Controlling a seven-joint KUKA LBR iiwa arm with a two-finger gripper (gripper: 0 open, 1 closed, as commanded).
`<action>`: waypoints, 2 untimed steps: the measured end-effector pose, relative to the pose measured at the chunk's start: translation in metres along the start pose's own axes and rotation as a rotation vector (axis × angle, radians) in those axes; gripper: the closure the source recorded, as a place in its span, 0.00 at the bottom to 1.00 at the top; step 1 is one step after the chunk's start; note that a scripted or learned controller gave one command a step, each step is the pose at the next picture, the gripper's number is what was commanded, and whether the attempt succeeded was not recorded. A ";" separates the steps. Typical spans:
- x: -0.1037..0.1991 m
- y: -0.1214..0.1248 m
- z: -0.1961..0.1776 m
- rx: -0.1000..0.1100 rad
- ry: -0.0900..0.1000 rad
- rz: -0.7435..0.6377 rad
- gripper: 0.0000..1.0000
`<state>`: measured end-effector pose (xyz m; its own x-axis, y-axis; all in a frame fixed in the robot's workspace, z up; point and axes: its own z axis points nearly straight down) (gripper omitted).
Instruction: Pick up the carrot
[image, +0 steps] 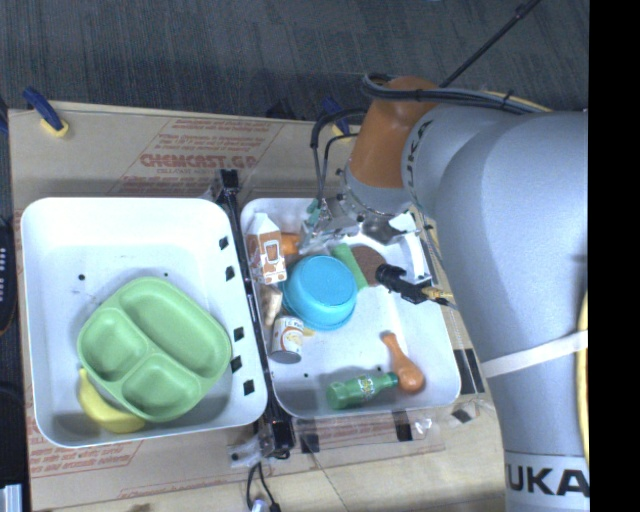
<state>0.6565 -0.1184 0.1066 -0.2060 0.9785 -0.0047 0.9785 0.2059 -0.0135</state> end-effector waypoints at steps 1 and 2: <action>0.036 0.001 -0.091 -0.016 0.000 -0.115 1.00; 0.061 -0.016 -0.175 -0.016 -0.001 -0.160 1.00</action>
<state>0.6306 -0.0609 0.2810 -0.3597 0.9330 -0.0049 0.9330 0.3597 0.0022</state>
